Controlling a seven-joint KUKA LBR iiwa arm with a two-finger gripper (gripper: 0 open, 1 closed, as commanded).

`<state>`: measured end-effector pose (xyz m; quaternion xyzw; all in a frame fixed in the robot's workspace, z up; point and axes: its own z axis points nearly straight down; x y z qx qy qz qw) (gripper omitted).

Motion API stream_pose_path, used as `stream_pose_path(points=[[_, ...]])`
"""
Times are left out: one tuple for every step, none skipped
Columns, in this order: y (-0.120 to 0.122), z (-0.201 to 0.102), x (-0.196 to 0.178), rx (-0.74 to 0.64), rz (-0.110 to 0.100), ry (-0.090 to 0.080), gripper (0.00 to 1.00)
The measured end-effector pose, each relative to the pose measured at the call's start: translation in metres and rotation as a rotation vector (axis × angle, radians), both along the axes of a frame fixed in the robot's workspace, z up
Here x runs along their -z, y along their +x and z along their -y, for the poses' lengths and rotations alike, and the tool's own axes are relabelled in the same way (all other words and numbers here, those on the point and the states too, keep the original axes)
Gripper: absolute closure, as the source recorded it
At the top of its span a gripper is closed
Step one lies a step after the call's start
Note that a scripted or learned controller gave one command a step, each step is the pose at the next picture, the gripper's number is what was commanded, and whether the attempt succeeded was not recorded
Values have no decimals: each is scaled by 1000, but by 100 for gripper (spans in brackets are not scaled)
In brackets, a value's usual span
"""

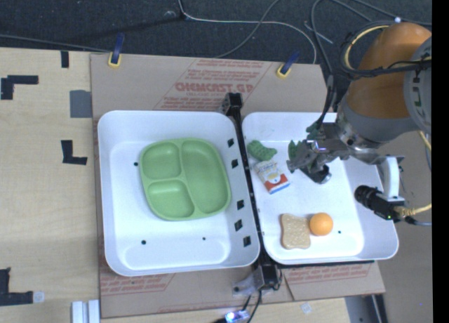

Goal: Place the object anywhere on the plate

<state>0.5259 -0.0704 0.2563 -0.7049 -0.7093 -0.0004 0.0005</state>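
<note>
- Currently, I see the gripper (306,154) over the right bin (351,244); I cannot tell its grip.
- Box (273,176), bread (295,232), orange (321,224) lie there.
- Green plate (185,178), left bin: bare; placing remains.

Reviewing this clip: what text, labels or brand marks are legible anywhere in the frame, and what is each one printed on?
"CHEMCAST GP": red print on the brown cardboard sheet under the bins; the smaller red lines around it are too blurred to read.
Small red and white packet in the right bin: print too small to read.
</note>
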Motion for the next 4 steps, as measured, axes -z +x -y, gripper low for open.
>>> stream_pose_path(points=[[9, -44, 3, 1, -2, 0, 100], [36, -97, 15, 0, -2, -1, 100], [45, -151, 14, 0, -1, -1, 100], [64, -211, 23, -1, -1, -1, 100]])
